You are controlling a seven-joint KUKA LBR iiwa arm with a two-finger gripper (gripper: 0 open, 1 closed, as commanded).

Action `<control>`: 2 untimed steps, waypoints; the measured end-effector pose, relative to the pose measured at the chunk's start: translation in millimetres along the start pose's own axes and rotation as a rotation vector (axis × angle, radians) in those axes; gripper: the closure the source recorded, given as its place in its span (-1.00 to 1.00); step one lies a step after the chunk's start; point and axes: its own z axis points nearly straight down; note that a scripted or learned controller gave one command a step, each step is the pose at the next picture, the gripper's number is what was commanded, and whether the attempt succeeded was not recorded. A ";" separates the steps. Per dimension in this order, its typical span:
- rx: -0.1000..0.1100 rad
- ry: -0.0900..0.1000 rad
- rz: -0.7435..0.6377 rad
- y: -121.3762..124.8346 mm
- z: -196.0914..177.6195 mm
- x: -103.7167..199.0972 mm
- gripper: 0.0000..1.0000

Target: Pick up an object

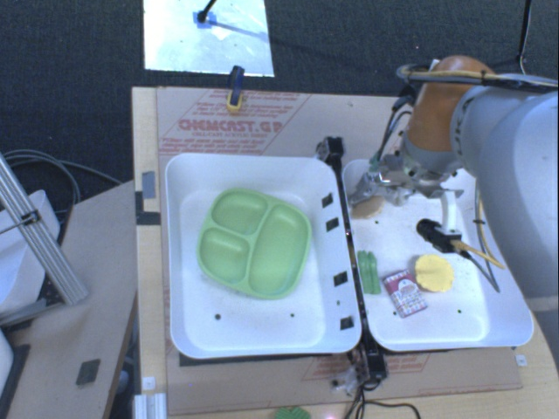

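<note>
1. A small tan lump [367, 206] lies in the far left corner of the right shallow white bin [472, 317], directly under the two-finger gripper [382, 188]. We can't see whether they touch.
2. We cannot tell if the gripper is open, closed or grasping anything.
3. Nearer in the same bin are a flat yellow round piece [434, 273], a red-and-white printed packet [405, 291] just beside it, and a small green ribbed block [368, 271] by the left wall. The packet's print is too small to read.
4. The left shallow white bin [201, 321] holds one light green three-compartment plastic plate [254, 243].
5. A brown sheet [288, 120] lies under both bins. We read its red print as "CHEMCAST GP"; the smaller lines are illegible.
6. A yellow-and-blue clamp [235, 90] sits on the sheet's far edge.
</note>
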 end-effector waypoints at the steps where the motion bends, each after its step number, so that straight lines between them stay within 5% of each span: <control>1: -0.005 0.000 -0.001 1.3 -14.1 -0.2 1.00; 2: -0.005 -0.002 0.008 0.2 -54.4 -60.2 1.00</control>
